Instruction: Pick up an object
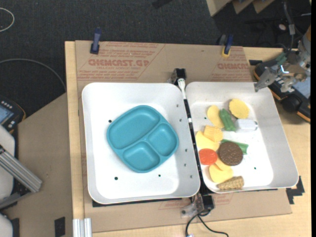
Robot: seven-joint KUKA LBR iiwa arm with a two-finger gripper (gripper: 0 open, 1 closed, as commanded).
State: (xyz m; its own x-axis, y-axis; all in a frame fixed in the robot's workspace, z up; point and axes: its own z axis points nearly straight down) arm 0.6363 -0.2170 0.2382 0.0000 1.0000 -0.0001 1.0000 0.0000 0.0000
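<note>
Gripper (270, 76): beyond the right bin's (280, 132) far right corner, grip state cannot be told.
Toy food pile (224, 141): inside right bin.
Blue tray (142, 138): left of right bin.

Teal tray (142, 138), white bins (98, 172) — perhaps brown cookie (230, 153)

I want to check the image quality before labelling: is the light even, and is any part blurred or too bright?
Camera view: light is soft and even, shadows faint; the teal divided plastic tray and the round brown patty look sharp; the white left bin is bright yet keeps detail; the grey gripper at the right edge looks slightly blurred.
</note>
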